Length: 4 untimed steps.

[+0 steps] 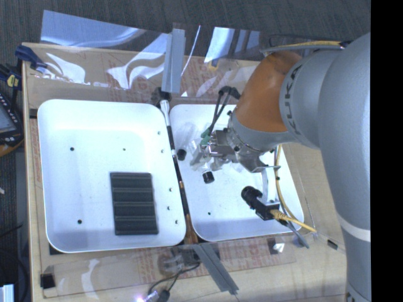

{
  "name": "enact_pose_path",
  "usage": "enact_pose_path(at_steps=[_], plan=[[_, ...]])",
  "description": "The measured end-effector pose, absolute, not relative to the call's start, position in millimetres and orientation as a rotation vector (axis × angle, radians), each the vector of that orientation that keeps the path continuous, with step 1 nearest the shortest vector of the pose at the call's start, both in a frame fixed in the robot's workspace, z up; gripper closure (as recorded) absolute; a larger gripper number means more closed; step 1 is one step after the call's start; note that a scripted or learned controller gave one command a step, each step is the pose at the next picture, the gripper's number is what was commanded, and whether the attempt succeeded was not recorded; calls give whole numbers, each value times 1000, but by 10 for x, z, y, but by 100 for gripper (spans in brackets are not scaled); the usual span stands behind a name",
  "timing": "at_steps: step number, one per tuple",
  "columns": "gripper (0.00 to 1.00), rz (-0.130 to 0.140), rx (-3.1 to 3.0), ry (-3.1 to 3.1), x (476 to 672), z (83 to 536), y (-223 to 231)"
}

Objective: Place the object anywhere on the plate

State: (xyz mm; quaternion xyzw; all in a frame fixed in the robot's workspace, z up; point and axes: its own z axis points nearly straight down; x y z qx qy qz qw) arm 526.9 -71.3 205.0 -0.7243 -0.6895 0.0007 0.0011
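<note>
Two shallow white bins with rounded corners sit side by side on a pale wooden bench [94,264], and their smooth floors have a dull shine. The left bin [75,124] holds one thing, a dark plate [133,203]. It is a flat rectangular slab with ridges running across it, and it lies in the near half of the bin, closer to the wall shared with the other bin. A few small dark dots mark the white floor around it.

The grey arm [315,87] comes in from the right, smooth and rounded, with a glossy orange band [267,99] just above the wrist. It reaches down into the right bin [220,222]. The gripper [204,155] is a cluster of pale metal parts and thin dark cables, and it hangs low over the middle of that bin. From here I cannot tell whether it is open, closed, or gripping anything.

Two small things lie in the right bin, and both are well apart from the plate. One small black piece [208,177] shows just below the gripper, very close to its metal parts, and I cannot make out whether the two touch. A second black bit [181,154], rounder in shape, sits near the wall next to the left bin. Both are too small to make out their surface.

At the far edge of the bench, crumpled clear plastic sheets [94,30] catch the light, and a grey metal bar [173,58] runs down toward the gap between the bins.
</note>
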Motion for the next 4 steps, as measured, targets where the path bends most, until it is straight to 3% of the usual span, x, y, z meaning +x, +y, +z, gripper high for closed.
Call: enact_pose_path(at_steps=[1,2,3,4], plan=[[100,9,-2284,-2150,4865,1899,-188],[100,7,-2412,-2007,4759,1901,531],[100,0,-2510,-1883,4755,918,1334],[100,10,-2771,-1467,5207,912,1476]])
